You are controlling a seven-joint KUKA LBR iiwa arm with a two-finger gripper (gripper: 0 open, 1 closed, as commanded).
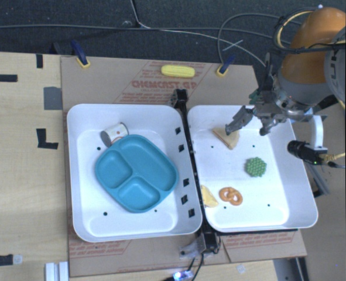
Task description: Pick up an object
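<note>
Since your claw (250,122) hangs spread apart over the far end of the right bin (290,215), the tan wedge (226,137) lies just left and nearer, touching one finger, its long axis slanting; the green ball (255,167) and pretzel (230,196) sit nearer, leaving open floor around the wedge.

Two bins (79,157), one tray (136,172), one cup (114,134), five foods (255,167).
</note>
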